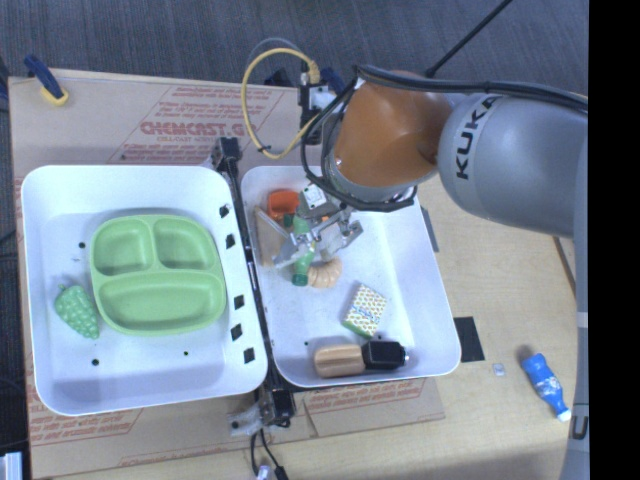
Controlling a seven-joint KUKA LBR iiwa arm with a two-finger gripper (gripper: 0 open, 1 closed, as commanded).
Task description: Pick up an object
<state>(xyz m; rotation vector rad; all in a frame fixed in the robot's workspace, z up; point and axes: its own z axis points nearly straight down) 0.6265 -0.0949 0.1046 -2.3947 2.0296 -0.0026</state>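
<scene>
Two shallow white bins are seen side by side on a cardboard-covered bench. In the left bin [40,268] a green divided plate [157,274] is laid flat, and a small green textured object [77,311] is placed just beside its left edge. The arm [470,163] is extended from the right, its orange band held above the upper part of the right bin [425,268]. The gripper [318,236] is lowered into a small cluster of objects near that bin's upper left. Whether the jaws are spread or pressed together cannot be told, since the fingers are lost among the clutter, and no object can be confirmed as held. An orange object [282,203] is seen just left of the gripper, a green bottle-like item [299,266] lies below it, and a tan rounded piece [324,273] is set touching or just beside the green item. Further down the bin, well apart from the gripper, a small patterned box [366,310] is tilted on the floor. Near the bottom rim a tan block [339,359] is laid with a black object [383,353] touching its right end. A blue item [546,381] rests on the bench to the right of the bins.
</scene>
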